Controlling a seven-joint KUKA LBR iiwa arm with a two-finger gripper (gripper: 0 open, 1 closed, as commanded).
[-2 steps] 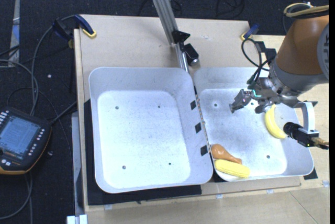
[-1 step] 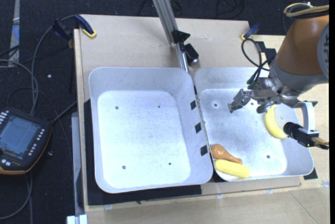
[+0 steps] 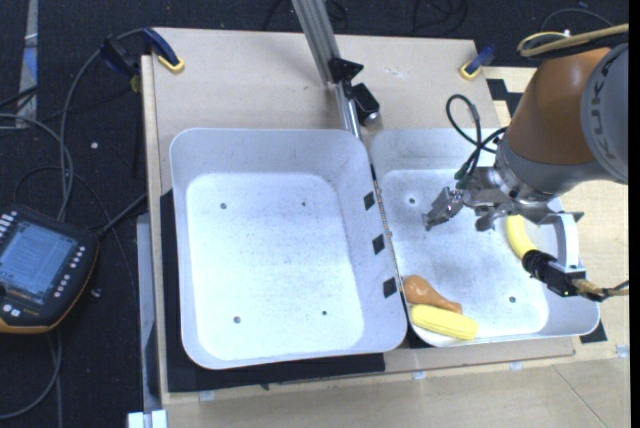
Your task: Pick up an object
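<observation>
The gripper (image 3: 462,213) hovers over the right bin (image 3: 420,178), fingers spread and gripping nothing. Nothing is lifted yet: a corn cob (image 3: 444,322) and chicken drumstick (image 3: 430,293) lie at six o'clock, a banana (image 3: 518,238) at three.

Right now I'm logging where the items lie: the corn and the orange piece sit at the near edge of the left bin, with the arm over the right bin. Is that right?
Not quite. The corn and the orange piece sit at the near edge of the right bin, not the left bin, as the camera view shows. The arm is over the right bin, as you said.
</observation>
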